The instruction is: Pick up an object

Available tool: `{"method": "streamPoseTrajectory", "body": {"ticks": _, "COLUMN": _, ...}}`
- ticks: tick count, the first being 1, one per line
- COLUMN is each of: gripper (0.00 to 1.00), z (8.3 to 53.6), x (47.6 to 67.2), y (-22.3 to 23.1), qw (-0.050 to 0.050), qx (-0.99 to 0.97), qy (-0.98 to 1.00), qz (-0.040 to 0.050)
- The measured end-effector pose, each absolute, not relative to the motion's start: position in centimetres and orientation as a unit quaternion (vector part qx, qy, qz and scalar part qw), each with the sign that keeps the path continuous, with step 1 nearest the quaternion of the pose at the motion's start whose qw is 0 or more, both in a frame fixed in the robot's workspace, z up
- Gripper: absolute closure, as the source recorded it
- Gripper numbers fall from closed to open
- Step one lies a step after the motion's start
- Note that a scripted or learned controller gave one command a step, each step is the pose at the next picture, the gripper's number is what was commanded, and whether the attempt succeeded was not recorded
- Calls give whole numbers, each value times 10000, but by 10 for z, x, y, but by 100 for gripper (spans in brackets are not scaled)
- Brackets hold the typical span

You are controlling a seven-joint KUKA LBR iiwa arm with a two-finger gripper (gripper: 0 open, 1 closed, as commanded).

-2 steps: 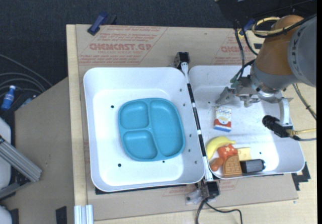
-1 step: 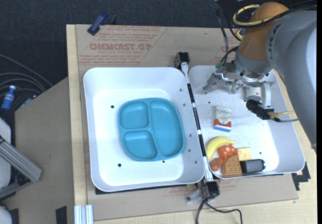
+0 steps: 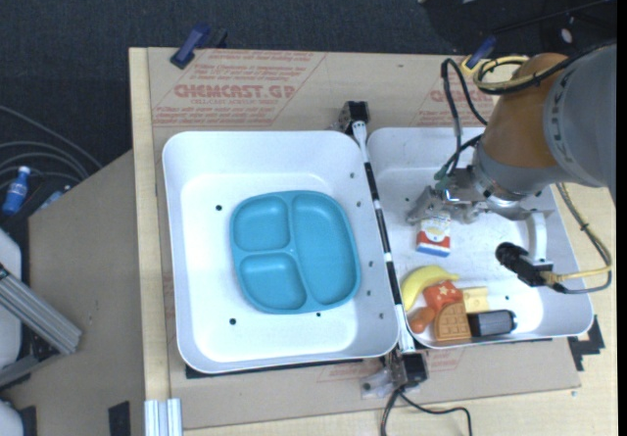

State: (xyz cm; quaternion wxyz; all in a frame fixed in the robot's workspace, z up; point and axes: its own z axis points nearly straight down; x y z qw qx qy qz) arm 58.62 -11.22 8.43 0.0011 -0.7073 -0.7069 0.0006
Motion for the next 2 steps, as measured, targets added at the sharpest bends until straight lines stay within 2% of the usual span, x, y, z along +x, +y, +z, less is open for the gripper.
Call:
{"method": "streamPoseTrajectory", "body": {"ticks": 1, "gripper": 0, "z": 85, "x": 667, "y": -97, "qw": -2, "qx": -7068, "qy": -7074, "qz": -6}}
{"method": "streamPoseTrajectory", "body": {"ticks": 2, "gripper": 0, "z": 84, "x": 594, "y": -103, "qw": 9, "qx": -7073, "qy": -7069, "qz": 5}}
